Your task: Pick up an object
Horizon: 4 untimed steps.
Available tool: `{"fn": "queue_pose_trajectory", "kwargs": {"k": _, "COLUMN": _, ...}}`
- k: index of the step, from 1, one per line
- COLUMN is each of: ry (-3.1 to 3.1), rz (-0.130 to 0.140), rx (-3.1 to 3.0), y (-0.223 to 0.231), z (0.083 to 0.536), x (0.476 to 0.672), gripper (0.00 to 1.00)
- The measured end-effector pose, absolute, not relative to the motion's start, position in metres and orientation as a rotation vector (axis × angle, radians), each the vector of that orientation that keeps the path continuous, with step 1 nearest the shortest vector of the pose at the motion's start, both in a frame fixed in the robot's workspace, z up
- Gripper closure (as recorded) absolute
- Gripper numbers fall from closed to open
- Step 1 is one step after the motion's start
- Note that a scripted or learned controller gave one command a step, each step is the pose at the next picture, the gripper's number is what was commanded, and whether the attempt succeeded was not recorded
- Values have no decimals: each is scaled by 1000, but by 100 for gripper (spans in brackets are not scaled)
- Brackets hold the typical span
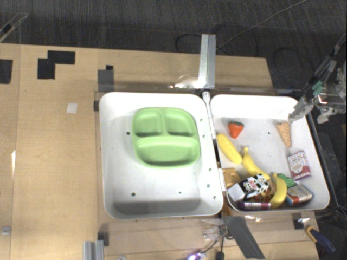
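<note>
- Gripper (299,111) hangs over the right bin's (260,103) far right corner, near the cone (284,133); nothing is visibly held, and its opening cannot be told.
- Dropping so near the bin wall risks clipping the rim.
- Banana (248,163), corn (229,148) and cartons (299,165) lie crowded at the near end; a grab there may snag neighbours.

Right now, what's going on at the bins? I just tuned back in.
The grey arm's two-finger gripper hangs over the far right corner of the right-hand white bin, beside a tan ice-cream cone toy. It holds nothing. A red strawberry, a yellow corn cob, yellow bananas and small cartons lie loose in that bin. The left-hand white bin holds a green divided plate.
</note>
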State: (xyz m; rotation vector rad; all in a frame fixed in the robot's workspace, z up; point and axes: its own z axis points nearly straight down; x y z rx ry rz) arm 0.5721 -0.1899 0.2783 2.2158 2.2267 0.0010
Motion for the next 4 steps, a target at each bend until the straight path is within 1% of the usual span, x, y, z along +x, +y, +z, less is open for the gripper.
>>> {"fn": "queue_pose_trajectory", "kwargs": {"k": 1, "ry": 2473, "rz": 1, "rx": 1939, "y": -156, "z": 157, "x": 529, "gripper": 0}}
{"fn": "queue_pose_trajectory", "kwargs": {"k": 2, "ry": 2633, "rz": 3, "rx": 1711, "y": -159, "z": 107, "x": 562, "gripper": 0}}
{"fn": "queue_pose_trajectory", "kwargs": {"k": 3, "ry": 2729, "rz": 6, "rx": 1520, "y": -131, "z": 92, "x": 553, "gripper": 0}}
{"fn": "queue_pose_trajectory", "kwargs": {"k": 4, "ry": 2867, "rz": 7, "rx": 1248, "y": -117, "z": 91, "x": 615, "gripper": 0}}
